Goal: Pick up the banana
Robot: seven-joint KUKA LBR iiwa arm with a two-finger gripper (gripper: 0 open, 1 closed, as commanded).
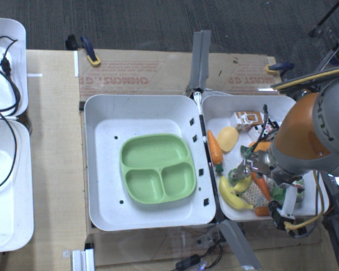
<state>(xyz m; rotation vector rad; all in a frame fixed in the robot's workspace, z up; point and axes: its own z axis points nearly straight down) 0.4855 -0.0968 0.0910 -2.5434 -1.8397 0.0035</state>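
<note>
Two shallow white bins sit side by side. The left bin [101, 162] holds a green three-compartment tray [157, 167]. The grey arm [311, 134] with its orange band reaches over the right bin [223, 103]. The banana [234, 195] lies near that bin's front left, beside an orange carrot [214, 147]. The gripper [244, 171] hovers at the banana's upper end; its fingers' spread cannot be made out.
</note>
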